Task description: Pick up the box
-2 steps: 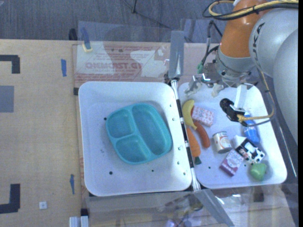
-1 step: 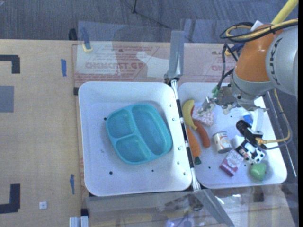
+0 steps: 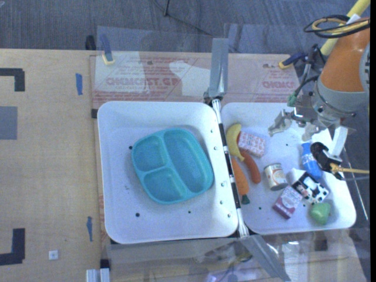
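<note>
Box (image 3: 287, 201) lies in right bin (image 3: 346, 213); hand (image 3: 305, 122) poised above, grip state unclear

The box (image 3: 287, 201), small and maroon-pink, lies flat and tilted at five o'clock in the right bin (image 3: 348, 215).

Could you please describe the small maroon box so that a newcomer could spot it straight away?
Look in the right bin, toward its near edge. The maroon box lies flat beside the green apple and below the small can; it is the one dark-red rectangular carton with pale print.
</note>
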Robot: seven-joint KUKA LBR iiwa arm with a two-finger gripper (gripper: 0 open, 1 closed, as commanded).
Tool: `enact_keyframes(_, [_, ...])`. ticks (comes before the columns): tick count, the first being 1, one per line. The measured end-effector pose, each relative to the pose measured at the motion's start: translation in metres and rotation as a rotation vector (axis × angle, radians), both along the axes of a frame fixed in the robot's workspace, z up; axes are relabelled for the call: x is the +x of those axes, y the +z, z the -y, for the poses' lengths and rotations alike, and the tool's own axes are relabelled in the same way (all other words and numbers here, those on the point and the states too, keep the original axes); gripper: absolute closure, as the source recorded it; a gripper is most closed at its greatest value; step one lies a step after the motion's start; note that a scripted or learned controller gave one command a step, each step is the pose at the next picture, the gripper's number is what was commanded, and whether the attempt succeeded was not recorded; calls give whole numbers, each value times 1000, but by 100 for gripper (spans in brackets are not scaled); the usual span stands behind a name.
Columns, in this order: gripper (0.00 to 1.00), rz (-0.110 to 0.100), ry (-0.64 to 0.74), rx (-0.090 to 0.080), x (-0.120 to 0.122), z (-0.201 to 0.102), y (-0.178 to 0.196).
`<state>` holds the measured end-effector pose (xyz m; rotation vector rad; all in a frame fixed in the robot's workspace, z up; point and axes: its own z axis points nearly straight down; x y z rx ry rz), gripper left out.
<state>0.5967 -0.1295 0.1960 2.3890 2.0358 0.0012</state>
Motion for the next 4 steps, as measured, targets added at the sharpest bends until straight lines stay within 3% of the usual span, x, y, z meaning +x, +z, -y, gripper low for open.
enact_keyframes(1, [0,15,37,0,-18,-33,-94])
enact_keyframes(2, [0,11,-97,1,52,-30,-103])
enact_keyframes(3, [100,18,-92,0,55,-32,-90])
enact_keyframes(4, [0,16,-91,1,55,-33,-91])
